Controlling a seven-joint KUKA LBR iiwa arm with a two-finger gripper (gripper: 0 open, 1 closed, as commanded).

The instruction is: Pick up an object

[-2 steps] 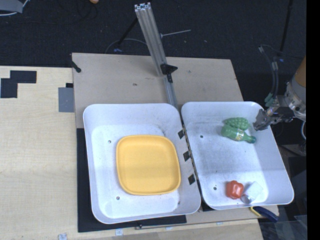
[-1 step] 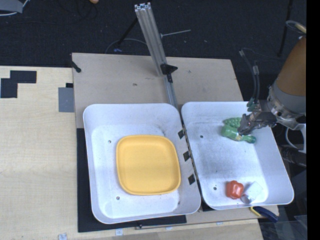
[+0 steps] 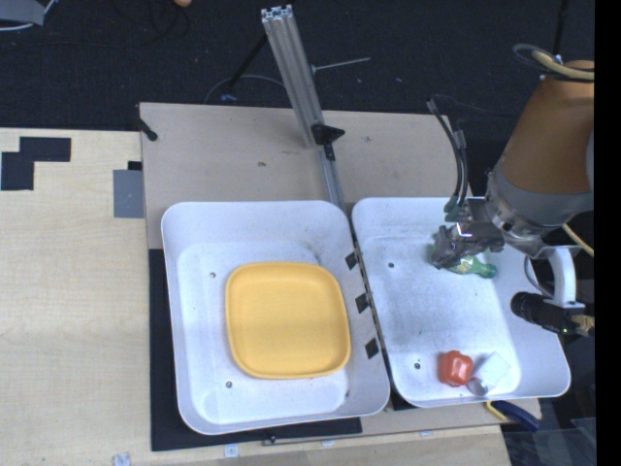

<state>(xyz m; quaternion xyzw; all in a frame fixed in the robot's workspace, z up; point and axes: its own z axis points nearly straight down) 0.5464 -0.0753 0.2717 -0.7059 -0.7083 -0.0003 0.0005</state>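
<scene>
1. My hand (image 3: 454,250) sits low in the right bin (image 3: 417,357), touching a green object (image 3: 478,267) near the far right wall.
2. The middle and left floor of this bin lies bare: free passage there.
3. A red object (image 3: 454,367) and a pale one (image 3: 482,379) crowd the near right corner.
4. The yellow plate (image 3: 287,318) covers most of the left bin (image 3: 194,250).
5. Black clips (image 3: 362,302) line the divide between the bins.

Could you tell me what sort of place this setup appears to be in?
Probably a robotics lab: a bench with two white bins, a grey and orange arm, and cables on dark floor.
</scene>
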